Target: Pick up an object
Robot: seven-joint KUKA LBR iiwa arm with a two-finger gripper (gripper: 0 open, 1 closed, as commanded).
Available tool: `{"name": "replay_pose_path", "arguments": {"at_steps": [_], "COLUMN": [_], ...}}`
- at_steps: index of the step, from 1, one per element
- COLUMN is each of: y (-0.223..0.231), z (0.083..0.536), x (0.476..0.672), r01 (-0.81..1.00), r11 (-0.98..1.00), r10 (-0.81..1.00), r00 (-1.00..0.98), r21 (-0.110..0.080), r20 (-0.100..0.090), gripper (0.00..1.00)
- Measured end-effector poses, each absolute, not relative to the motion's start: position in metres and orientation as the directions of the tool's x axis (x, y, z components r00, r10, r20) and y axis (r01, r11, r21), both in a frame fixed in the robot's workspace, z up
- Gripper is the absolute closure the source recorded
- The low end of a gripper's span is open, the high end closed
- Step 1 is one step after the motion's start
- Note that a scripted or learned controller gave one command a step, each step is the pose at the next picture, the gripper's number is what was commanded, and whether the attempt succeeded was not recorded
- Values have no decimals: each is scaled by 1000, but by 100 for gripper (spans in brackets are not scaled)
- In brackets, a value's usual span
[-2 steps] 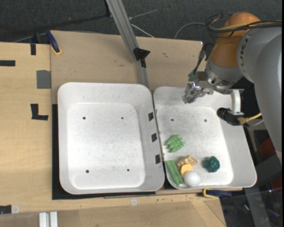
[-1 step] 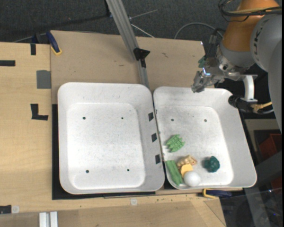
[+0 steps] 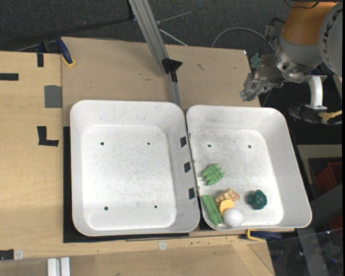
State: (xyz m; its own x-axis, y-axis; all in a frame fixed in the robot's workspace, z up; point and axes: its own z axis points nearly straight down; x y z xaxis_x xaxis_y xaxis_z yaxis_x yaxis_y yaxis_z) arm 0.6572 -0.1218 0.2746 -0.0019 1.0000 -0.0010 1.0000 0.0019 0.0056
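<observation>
The right bin (image 3: 276,125) holds a few small objects near its front edge. A light green ridged piece (image 3: 212,173) lies left of centre. A long green piece (image 3: 211,209) sits along the front left corner, beside a yellow-brown toy (image 3: 225,198) and a white ball (image 3: 233,217). A dark green lump (image 3: 256,199) lies to their right. My gripper (image 3: 252,91) hangs above the bench behind the right bin's back edge, well away from all these objects, with nothing visible in it.
The left bin (image 3: 126,111) stands next to the right one, sharing a middle edge. A grey metal bar (image 3: 152,33) slants down from the top to the bins' back junction. Cables (image 3: 316,112) lie right of the gripper.
</observation>
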Motion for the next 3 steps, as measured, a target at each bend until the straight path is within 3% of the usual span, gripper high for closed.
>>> {"name": "replay_pose_path", "arguments": {"at_steps": [1,3], "y": [-68,45], "z": [266,248], "x": [670,664], "r01": [1000,1000], "r11": [6,7], "r10": [1000,1000], "r00": [-6,-7], "r21": [-1,-4], "r20": [1,1], "gripper": [100,100]}}
